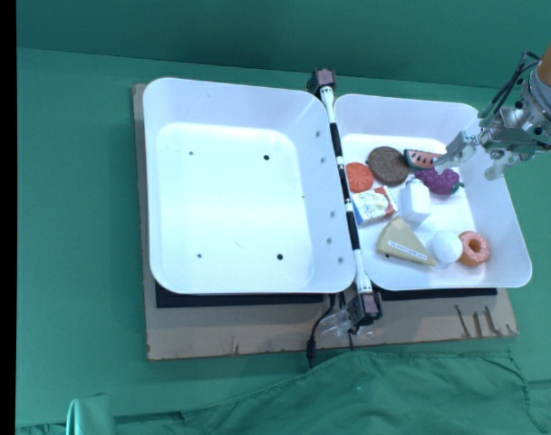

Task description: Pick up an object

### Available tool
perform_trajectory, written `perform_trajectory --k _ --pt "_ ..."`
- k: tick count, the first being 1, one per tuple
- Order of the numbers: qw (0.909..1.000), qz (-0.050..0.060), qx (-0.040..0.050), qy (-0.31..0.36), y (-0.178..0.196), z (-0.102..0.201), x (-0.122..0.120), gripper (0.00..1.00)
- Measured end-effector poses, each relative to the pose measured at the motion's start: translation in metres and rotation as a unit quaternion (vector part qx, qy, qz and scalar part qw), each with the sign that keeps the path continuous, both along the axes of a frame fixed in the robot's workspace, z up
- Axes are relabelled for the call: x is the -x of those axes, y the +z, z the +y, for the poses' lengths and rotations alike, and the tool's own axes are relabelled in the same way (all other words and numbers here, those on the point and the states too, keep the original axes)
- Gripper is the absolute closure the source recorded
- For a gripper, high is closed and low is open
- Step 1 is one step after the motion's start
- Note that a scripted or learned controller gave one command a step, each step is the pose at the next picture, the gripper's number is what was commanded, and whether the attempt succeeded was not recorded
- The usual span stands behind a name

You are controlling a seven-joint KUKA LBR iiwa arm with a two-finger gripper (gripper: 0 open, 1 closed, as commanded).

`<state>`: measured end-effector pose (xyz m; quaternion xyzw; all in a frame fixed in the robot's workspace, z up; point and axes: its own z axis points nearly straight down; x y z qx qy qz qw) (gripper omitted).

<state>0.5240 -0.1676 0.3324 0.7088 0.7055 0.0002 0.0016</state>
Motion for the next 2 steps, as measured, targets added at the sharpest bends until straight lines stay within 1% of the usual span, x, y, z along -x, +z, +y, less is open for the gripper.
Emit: perform_trajectory --k 1,2 --pt "1.0000 0.000 0.0000 0.000 0.000 0.000 0.000 0.00" --pt "1.0000 0.002 -0.0005 0.000 -0.046 -0.002 0.009 0.00"
